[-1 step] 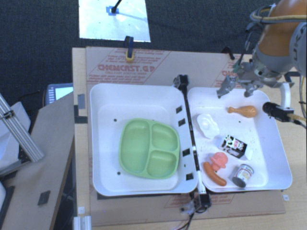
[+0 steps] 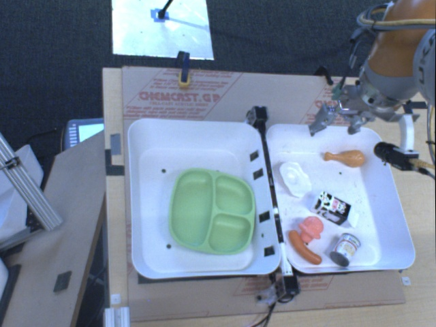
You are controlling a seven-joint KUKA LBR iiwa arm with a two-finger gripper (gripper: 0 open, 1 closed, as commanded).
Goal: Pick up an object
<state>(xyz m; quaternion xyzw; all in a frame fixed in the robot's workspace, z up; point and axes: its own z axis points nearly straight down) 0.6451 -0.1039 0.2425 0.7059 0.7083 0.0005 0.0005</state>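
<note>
Arm (image 2: 403, 63): rounded, smooth shell, with a broad orange band (image 2: 409, 26) on the upper section and grey casing below it toward the wrist. There's a glossy highlight on the orange. Thin pale-yellow and dark cables (image 2: 371, 18) loop off the band's left side. The wrist end is a cluster of silvery-grey metal parts. It's blurry here, possibly bolted plates, can't confirm. Hand (image 2: 338, 122): two short grey metal fingers (image 2: 319, 124), slim, slightly darker toward the tips.
</note>
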